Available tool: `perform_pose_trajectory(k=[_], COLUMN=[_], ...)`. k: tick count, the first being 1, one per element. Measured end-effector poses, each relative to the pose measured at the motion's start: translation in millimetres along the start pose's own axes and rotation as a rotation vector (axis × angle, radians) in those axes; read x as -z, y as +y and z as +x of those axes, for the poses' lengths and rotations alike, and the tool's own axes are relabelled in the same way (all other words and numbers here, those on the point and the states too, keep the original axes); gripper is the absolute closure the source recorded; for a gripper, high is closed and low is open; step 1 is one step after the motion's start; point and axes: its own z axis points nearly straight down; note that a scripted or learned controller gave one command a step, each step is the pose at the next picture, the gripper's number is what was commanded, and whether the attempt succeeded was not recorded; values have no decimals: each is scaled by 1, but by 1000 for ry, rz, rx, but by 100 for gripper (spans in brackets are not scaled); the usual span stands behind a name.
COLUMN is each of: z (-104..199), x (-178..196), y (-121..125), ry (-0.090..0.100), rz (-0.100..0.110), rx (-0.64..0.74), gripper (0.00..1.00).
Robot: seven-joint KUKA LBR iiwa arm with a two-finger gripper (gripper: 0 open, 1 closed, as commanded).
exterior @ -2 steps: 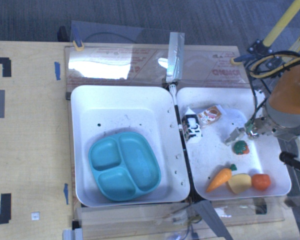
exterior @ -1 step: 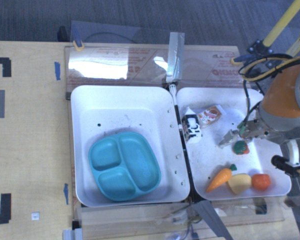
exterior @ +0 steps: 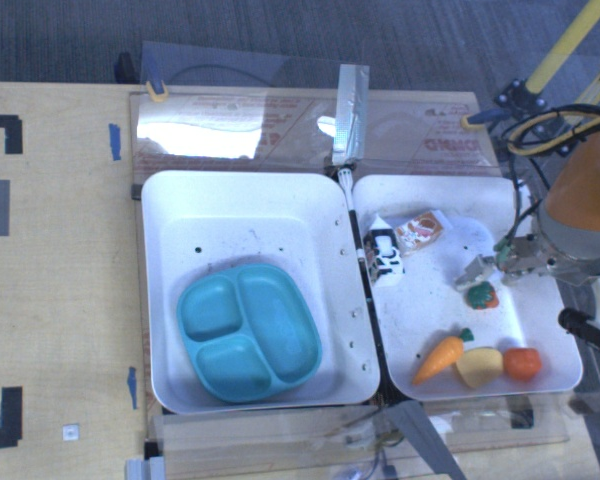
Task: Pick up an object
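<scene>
Strawberry toy point(exterior: 482, 295), small, light and probably slippery plastic, lies mid-right in the right bin point(exterior: 450, 393), just beneath the gripper point(exterior: 487, 268), whose grip state I cannot tell; pinch its red body.

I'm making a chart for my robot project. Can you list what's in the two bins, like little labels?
left bin: blue divided plate
right bin: carrot, yellowish toy food, tomato, small red-and-green toy, snack packet, black-and-white carton
gripper: just above the small red-and-green toy
arm: comes in from the right
</scene>
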Motion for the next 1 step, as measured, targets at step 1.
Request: perform_pose_trajectory(k=[1], z=[20], x=[-1], y=[-4], ry=[-8], rz=[1], rx=[-27], gripper=[0])
